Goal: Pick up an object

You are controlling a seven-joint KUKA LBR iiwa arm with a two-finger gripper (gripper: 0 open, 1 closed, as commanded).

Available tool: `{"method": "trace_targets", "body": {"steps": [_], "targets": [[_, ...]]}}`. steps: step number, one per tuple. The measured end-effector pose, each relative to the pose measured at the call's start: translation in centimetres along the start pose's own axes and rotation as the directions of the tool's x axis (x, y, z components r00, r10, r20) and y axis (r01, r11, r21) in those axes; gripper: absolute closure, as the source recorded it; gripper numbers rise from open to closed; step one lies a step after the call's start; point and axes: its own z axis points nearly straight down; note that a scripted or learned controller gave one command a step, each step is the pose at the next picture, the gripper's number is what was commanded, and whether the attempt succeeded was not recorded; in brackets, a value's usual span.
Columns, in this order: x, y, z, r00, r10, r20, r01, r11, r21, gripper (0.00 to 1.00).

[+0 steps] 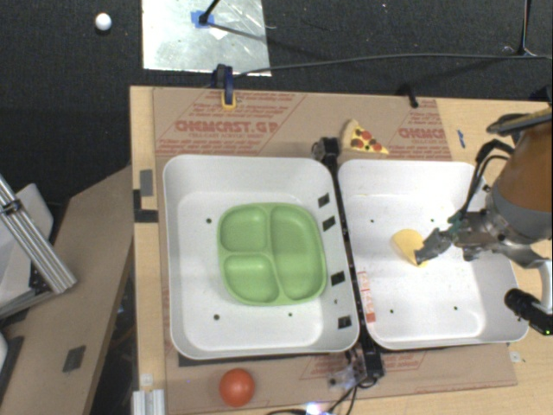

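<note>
A small yellow object (404, 244) lies in the right white bin (432, 318), near its middle. My gripper (429, 249) reaches in from the right and sits low at the yellow object's right edge, touching or overlapping it. The gripper body hides that side of the object. The arm's orange band (529, 173) rises at the right edge of the view.
A green divided plate (270, 253) lies in the left bin (186, 318). A toy pizza slice (365, 138) rests on the cardboard behind the bins. A red ball (237, 386) sits in front of the left bin. A blue clamp (225, 83) grips the board's far edge.
</note>
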Motion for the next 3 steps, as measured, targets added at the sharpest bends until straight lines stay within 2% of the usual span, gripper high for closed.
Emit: {"method": "trace_targets", "body": {"steps": [1, 2, 3], "targets": [[0.0, 0.3, -0.6, 1.000, -0.003, 0.002, 0.003, 1.000, -0.012, 0.00], [0.6, 0.4, 3.7, 1.000, -0.002, 0.001, 0.002, 1.000, -0.009, 0.00], [-0.4, 0.5, 9.1, 1.000, -0.001, 0.001, 0.001, 1.000, -0.008, 0.00]]}}
